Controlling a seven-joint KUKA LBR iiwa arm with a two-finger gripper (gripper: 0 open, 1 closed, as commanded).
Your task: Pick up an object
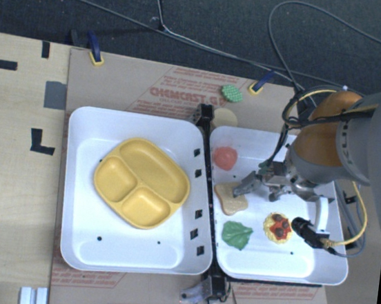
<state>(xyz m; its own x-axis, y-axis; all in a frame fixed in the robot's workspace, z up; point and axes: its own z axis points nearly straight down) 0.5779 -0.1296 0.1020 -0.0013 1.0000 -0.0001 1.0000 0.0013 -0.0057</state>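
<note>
— Where the gripper [250, 186] comes down in the right bin [327, 274], we see it low over the floor, just beside the tan piece [231, 200]. Are they touching?

— We cannot tell; its tip lies at the piece's upper right edge, and the two overlap from this slant. Nor can we tell whether the gripper is wide or narrow – the dark metal there blurs together. Nothing shows held in it.

— Then the tan piece itself. We see it lying flat, close to the bin's left wall, shaped like a slice of bread.

— Yes, and its long axis slants from upper left to lower right, with the broader end toward the lower right.

— And the arm [331, 142]?

— It reaches in from the right, its orange band above the bin's far right part, the wrist bent down and leftward so the gripper points toward the middle wall between the bins.

— Around that, we count a pink round thing [225, 157] up from the tan piece, a green leafy piece [237, 234] below it, and a small yellow disc [278, 228] with red spots to the right, near the wrist.

— Well apart, the left bin [71, 236] holds a yellow plate [143, 182] with three compartments, set askew. A green knobbly thing [232, 93] sits on the bench [6, 179] beyond the bins.
</note>
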